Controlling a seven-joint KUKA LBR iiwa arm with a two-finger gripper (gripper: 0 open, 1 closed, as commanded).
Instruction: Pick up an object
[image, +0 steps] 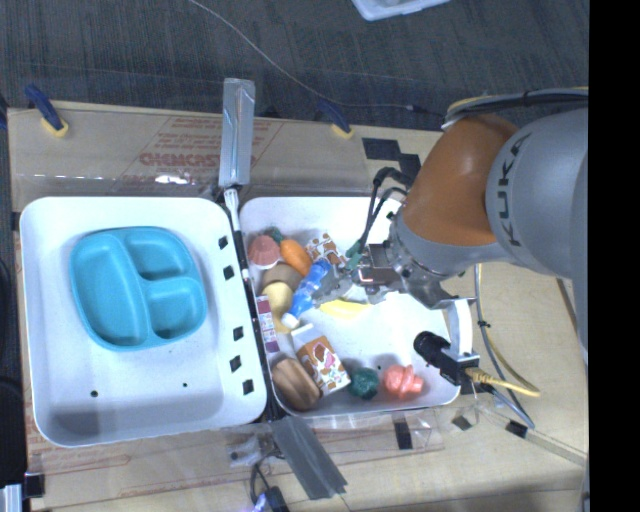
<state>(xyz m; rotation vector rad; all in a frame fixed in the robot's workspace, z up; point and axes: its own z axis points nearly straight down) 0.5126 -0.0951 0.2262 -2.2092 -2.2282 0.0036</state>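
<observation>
Two white bins (60, 330); gripper (352, 272) over right-hand toy pile (310, 320) (its grip seemingly hidden, cannot tell).

Blue tray (138, 285), white bins (60, 400)

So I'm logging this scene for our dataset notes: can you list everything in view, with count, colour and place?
Bins: 2, white, side by side on the bench.
Divided tray: 1, light blue, in the left bin.
Carrot: 1, orange, upper left of the right bin.
Bottle: 1, blue with a white cap, right bin, beside the carrot.
Banana: 1, yellow, middle of the right bin.
Carton: 1, brown and white, near the right bin's lower edge.
Bread roll: 1, brown, lower left corner of the right bin.
Green toy: 1, dark green, lower edge.
Pink toy: 1, pink, beside the green toy.
Arm: 1, grey with an orange band, above the right bin.
Claw: 1, dark, over the pile.
</observation>
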